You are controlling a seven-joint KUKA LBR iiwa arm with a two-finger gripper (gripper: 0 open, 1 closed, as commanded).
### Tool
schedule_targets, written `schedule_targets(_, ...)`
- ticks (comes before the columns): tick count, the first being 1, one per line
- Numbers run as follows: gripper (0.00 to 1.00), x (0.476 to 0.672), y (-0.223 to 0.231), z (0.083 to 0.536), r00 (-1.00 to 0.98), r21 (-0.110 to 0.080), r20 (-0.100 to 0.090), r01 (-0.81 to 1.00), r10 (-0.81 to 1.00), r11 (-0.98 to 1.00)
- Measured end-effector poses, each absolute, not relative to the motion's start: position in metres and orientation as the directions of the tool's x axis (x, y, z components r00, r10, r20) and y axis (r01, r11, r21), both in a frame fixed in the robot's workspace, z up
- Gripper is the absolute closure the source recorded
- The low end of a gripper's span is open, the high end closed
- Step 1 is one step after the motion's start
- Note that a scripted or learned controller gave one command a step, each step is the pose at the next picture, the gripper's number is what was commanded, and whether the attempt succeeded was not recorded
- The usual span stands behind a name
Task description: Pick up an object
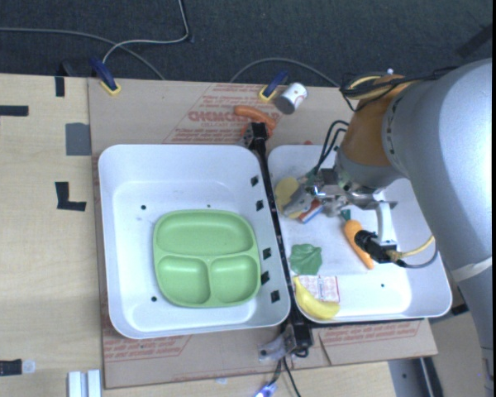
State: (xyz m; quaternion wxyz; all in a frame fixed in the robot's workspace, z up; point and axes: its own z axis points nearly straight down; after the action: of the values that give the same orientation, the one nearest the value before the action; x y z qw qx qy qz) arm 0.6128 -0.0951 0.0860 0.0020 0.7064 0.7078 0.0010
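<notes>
fingers (312, 204) low in right bin (413, 300)

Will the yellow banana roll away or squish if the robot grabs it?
The banana is curved and lies flat in the right bin, so it probably wouldn't roll far. It looks like smooth plastic, so it may slip between the fingers. A small packet rests against it and might get nudged.

The grey arm (450, 164) fills the right side of the frame, its broad casing running from the upper right down past mid-height; the orange band (370, 135) sits above the wrist, right of centre; the gripper (314, 201) points toward the frame's middle, low and slanting left; cables loop around the wrist at upper right.
</notes>
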Motion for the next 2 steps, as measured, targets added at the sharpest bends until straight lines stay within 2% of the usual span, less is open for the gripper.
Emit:
schedule_targets(1,1.00,0.6137,-0.0949,0.0993,-0.003,0.003,0.000,1.000,1.000,0.003)
schedule_targets(2,0.00,0.6126,-0.0953,0.0966,-0.003,0.002,-0.002,1.000,1.000,0.003)
